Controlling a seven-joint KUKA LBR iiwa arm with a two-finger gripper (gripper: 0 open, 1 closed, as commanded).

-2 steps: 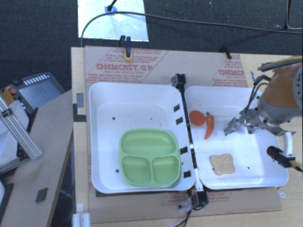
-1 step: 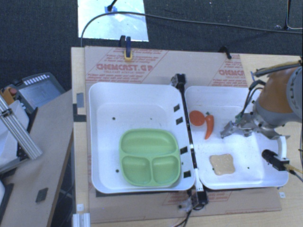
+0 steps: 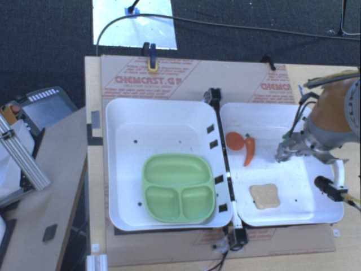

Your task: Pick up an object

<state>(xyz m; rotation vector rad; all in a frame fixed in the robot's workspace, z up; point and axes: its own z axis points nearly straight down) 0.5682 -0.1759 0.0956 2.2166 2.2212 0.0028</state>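
Where visible, fingers (image 3: 284, 153) low over right bin (image 3: 293, 208), aperture unclear.

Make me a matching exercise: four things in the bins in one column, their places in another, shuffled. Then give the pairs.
Things:
1. Green divided plate
2. Orange pepper
3. Slice of toast
4. Gripper

Places:
A. Right bin, near front edge
B. Left bin, front half
C. Right bin, beside a red round piece
D. Over right bin, right of pepper

Pairs: 1-B, 2-C, 3-A, 4-D
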